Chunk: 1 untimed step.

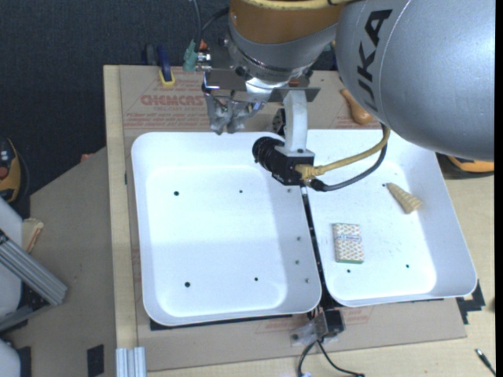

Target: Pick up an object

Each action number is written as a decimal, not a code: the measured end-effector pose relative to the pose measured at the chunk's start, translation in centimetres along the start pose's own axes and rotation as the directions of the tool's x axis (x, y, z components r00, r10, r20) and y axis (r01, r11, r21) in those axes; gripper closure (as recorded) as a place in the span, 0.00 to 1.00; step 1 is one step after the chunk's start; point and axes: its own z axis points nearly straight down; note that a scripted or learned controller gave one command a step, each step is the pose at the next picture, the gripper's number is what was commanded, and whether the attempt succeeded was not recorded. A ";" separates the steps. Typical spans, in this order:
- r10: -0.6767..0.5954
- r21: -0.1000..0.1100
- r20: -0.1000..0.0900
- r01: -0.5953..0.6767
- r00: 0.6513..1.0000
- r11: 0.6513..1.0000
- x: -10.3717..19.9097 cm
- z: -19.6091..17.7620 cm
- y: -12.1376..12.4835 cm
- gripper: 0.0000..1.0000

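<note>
Beneath us a pale worktop carries two shallow white bins side by side. We see our end effector poised above the far rim of the left bin, and we cannot tell its state. Well to its right and nearer the camera, in the right bin, lie a patterned sponge block and, beyond it, a tan cone-shaped piece.

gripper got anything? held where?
Cannot tell. The gripper sits over the bench behind the left bin; sponge and wedge lie in the right bin.
</note>
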 end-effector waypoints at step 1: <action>0.002 0.027 0.009 -0.003 1.000 1.000 -0.1 10.3 -4.9 1.00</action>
